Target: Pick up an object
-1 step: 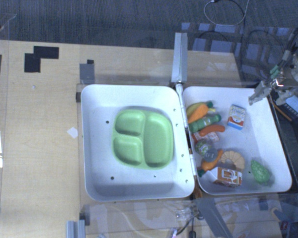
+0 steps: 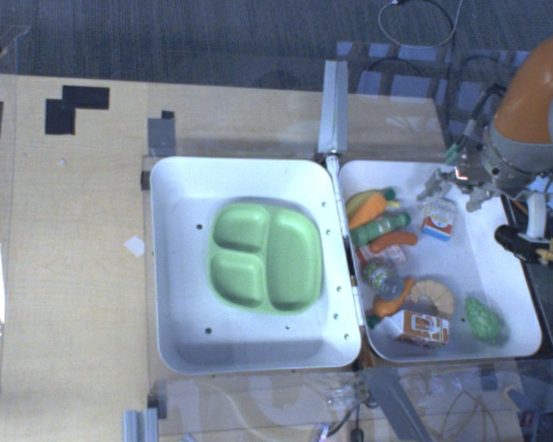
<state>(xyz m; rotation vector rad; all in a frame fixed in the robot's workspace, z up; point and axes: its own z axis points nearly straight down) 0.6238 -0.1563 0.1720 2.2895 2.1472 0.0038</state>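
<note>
My gripper point(image 2: 453, 194) hangs over the back of the right bin point(image 2: 511, 274), under the grey wrist with its orange band. Its two fingers are spread apart with nothing between them. Just in front of the fingertips stands a small white carton point(image 2: 438, 222) with blue and red print. Further left lie an orange carrot point(image 2: 369, 210), a green bottle point(image 2: 384, 225) and a red sausage point(image 2: 392, 241). A netted item point(image 2: 382, 273), a round biscuit point(image 2: 433, 295), an orange box point(image 2: 424, 328) and a green lumpy toy point(image 2: 484, 320) sit nearer the front.
The left bin point(image 2: 180, 247) holds a green divided plate point(image 2: 265, 256). A metal post point(image 2: 334, 109) rises between the bins at the back. Cables and a black fitting point(image 2: 525, 242) sit at the right bin's right wall.
</note>
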